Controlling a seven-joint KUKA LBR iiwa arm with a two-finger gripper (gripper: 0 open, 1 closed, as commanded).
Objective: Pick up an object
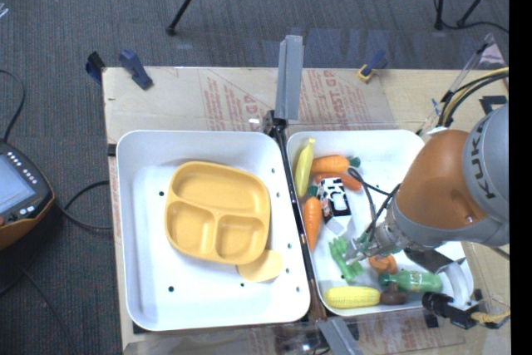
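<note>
The right bin (391,135) holds several toy foods: a yellow banana (304,166), a carrot (337,165) at the back, a second carrot (312,220) by the left wall, and a black-and-white piece (334,197). A green leafy piece (341,255), a corn cob (353,296), a green bottle (413,280) and a small orange item (383,263) lie towards the front. My gripper (363,249) is low in this bin, right beside the green leafy piece and just left of the orange item. The arm's orange band hides the bin's right part.
The left bin (141,179) holds a yellow divided plate (219,212) with a flat yellow piece (262,266) at its front right corner. A grey upright post (290,83) stands behind the wall between the bins. Cables hang at the right.
</note>
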